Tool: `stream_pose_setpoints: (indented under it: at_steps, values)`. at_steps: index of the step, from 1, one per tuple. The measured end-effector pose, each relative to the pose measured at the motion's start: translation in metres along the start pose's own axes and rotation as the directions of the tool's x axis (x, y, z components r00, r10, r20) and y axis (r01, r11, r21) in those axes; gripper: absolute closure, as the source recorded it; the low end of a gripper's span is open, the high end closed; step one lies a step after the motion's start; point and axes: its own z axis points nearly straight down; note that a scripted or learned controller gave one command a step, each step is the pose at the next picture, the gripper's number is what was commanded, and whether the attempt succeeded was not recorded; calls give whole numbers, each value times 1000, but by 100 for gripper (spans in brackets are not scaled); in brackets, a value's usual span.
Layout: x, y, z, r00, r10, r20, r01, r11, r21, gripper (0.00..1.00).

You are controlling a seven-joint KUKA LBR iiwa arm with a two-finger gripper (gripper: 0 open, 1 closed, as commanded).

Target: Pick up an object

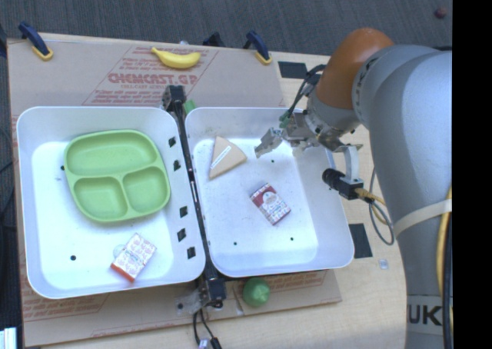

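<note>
Closest to the lens, my grey arm fills the right side, its orange band above the wrist, and it reaches over the right bin. At its end my gripper hangs low over the far part of that bin, just right of a pale wedge that lies near the divider between the bins. Whether the gripper is open or closed I cannot tell from this slant, and nothing shows between its tips. A small red and white packet lies nearer the middle of the same bin, apart from the wedge. Over in the left bin sit a green divided plate and another small packet.

By my judgement I am at the approach, with no grasp made yet. The wedge looks the likeliest target, so the next move calls for shifting left over it, lining up across its narrower sides, then descending and closing.
</note>
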Motion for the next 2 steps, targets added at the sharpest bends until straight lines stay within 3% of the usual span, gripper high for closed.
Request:
stream_pose_setpoints:
  at_steps: [1, 2]
  values:
    - [0, -39, -3, 1000, 2, 3, -2, 1000, 1, 0]
    - [0, -3, 11, 1000, 2, 1, -2, 1000, 0, 0]
